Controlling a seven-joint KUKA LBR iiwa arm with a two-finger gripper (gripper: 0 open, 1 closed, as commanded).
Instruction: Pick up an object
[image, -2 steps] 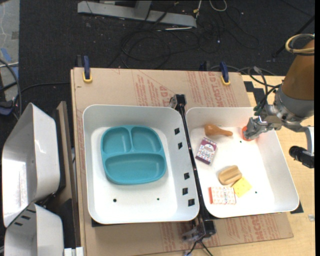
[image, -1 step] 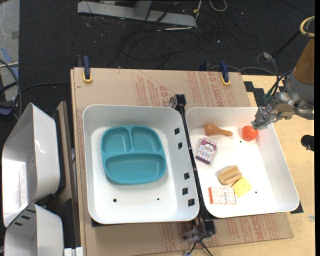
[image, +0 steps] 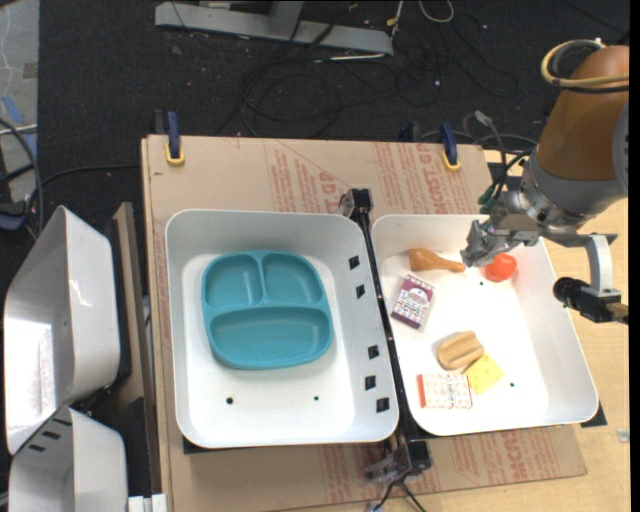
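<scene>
arm (image: 585, 130): fat orange band with thin pale ring at top, grey metal wrist below. gripper (image: 487, 250): grey, blocky. black knob-ended bracket off one side, dark cable along wrist.

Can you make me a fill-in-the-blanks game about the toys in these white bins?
1. The teal divided plate lies in the ____ bin.
2. The small round thing beside the gripper is coloured ____.
3. The purple packet lies in the ____ bin.
4. The bread roll touches a ____ slice.

Missing words: left; red; right; yellow
</scene>
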